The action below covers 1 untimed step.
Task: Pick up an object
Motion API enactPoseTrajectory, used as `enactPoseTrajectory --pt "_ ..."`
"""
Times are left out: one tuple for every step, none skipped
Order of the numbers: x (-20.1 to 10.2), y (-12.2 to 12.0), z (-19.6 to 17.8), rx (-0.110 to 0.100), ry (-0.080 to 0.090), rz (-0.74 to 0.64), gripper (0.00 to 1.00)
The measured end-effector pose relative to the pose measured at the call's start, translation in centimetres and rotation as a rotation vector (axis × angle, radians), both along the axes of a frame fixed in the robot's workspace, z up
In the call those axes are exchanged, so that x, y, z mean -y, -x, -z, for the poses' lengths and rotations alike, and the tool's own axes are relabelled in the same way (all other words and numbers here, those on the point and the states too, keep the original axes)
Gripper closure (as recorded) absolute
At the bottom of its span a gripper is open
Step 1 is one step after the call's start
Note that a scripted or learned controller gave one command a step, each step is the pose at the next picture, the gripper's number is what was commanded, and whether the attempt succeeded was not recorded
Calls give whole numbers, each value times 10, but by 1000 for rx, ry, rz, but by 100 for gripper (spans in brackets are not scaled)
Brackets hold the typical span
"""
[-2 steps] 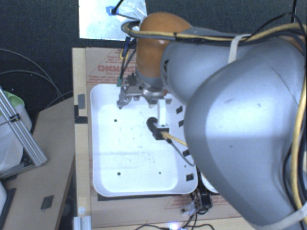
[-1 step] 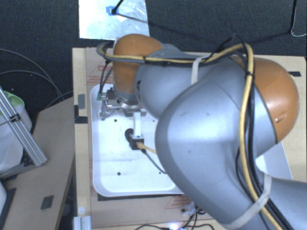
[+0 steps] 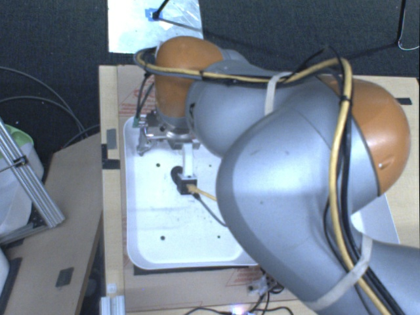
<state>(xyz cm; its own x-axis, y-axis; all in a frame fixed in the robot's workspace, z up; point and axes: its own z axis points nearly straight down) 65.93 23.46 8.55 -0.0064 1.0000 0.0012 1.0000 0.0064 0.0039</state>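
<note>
One white bin (image 3: 141,241) half hidden by grey arm (image 3: 282,163), hand (image 3: 161,140) over it, grip unreadable.

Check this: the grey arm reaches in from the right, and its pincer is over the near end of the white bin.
Not the near end: the camera view shows the pincer over the far end of the white bin, toward the picture's top. The grey arm does reach in from the right.

Grey arm (image 3: 289,169) with orange bands (image 3: 187,61) and yellow cable (image 3: 336,176).
</note>
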Motion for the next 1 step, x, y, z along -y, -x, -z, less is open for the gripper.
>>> enactPoseTrajectory --pt "-1 0 -11 2 0 -5 100"
